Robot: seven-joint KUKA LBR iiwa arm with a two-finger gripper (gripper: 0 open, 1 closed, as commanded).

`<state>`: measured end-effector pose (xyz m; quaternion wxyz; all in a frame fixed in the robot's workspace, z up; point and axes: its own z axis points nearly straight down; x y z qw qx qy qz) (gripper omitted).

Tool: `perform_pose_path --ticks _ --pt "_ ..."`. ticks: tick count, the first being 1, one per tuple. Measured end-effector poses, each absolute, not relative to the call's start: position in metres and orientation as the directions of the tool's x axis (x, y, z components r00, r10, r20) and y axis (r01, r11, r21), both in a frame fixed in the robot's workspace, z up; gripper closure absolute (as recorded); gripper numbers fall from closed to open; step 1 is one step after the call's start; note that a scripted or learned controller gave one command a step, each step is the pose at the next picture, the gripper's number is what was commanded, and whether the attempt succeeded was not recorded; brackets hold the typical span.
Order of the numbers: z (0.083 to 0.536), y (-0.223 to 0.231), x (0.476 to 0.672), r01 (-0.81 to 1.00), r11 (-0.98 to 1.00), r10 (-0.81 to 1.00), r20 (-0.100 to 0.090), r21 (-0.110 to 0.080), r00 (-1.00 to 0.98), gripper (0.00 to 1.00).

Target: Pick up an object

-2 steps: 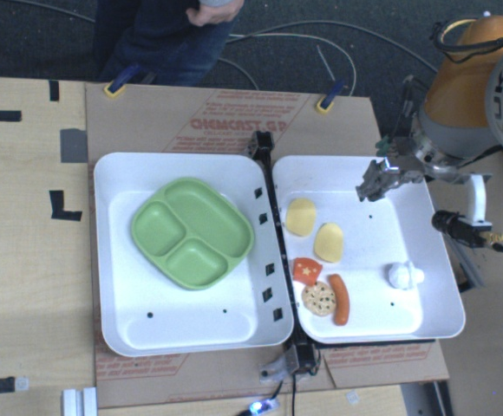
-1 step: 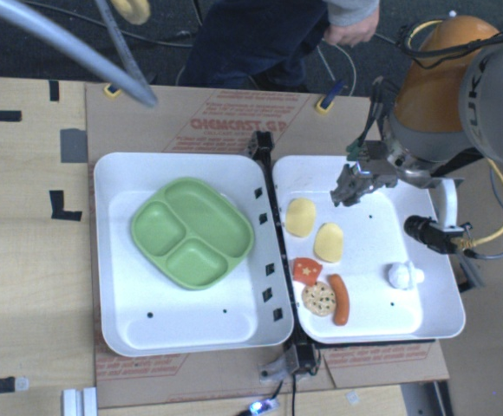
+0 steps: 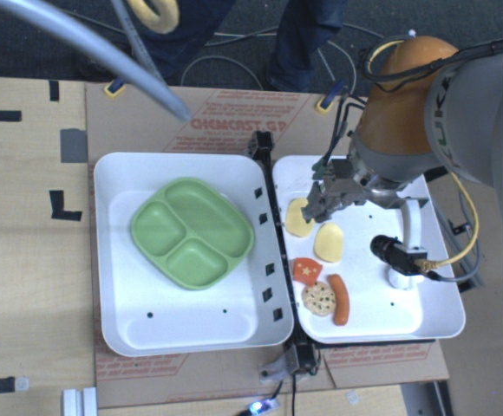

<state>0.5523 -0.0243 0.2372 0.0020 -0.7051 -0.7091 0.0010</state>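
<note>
1. Nearest, along the right bin's [image 3: 442,323] front edge, a cookie [image 3: 319,299] lies touching a sausage [image 3: 339,299] on its right.
2. Just behind the cookie sits a red piece [image 3: 306,270] with a pale spot.
3. Behind that, a yellow oval [image 3: 329,242] lies near the bin's middle, and a 2nd pale yellow piece [image 3: 297,219] sits against the left wall.
4. The gripper [image 3: 318,204] is down over that 2nd piece, at its rear right edge; I cannot tell whether it is released or clenched, or whether it touches anything.
5. A black cylinder [image 3: 395,251] juts over the bin's right half.
6. The left bin [image 3: 113,232] holds a green 3-section plate [image 3: 192,230], lying flat near its middle.
7. Farthest, the orange band [image 3: 405,89] rises over the bin's rear.
</note>
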Motion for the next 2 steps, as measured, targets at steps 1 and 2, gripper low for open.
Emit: perform_pose_path --ticks 1,2 --pt "0.223 0.025 0.534 1.000 0.005 1.000 0.001 -0.004 -0.005 1.00" --pt "0.212 0.077 0.518 1.000 0.006 1.000 0.001 -0.005 -0.006 1.00"
